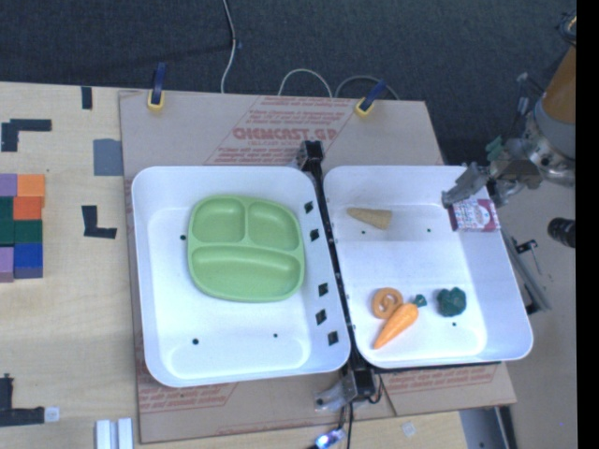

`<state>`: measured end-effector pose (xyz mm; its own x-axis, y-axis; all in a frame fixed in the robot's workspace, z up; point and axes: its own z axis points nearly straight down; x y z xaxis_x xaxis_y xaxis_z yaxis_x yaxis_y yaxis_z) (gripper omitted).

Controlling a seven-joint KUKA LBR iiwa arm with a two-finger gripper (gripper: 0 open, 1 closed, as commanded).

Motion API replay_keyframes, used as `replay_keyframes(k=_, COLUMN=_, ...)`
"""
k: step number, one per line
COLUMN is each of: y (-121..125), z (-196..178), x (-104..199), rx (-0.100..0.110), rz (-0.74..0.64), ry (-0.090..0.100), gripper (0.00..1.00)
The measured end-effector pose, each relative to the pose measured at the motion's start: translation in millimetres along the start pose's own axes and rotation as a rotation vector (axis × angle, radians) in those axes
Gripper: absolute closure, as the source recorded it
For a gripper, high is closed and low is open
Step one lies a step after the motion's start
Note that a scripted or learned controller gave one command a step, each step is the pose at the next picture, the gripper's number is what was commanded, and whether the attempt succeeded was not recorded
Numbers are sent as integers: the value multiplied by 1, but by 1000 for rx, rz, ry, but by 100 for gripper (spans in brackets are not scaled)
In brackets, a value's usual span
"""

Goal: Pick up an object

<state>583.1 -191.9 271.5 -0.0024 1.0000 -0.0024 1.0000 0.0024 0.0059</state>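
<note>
Left bin [154, 279] holds a divided plate [246, 248]. Right bin [487, 297] holds a wedge [371, 217] at rear, a carrot [397, 324] at front.

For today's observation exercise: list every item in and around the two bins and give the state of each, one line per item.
Green divided plate: lying flat in the left bin, compartments bare.
Carrot: lying on its side in the right bin.
Orange ring: flat, touching the carrot.
Dark green piece: resting apart from the carrot.
Tan wedge: lying alone.
Tool: above the right bin's far right edge.
</note>
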Motion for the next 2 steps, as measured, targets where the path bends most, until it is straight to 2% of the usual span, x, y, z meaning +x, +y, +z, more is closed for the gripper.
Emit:
replay_keyframes(k=1, y=1, z=-26, x=0, rx=4, rz=1, ry=1, gripper=100)
replay_keyframes(k=2, y=9, z=-18, x=62, rx=7, rz=-5, ry=4, gripper=100)
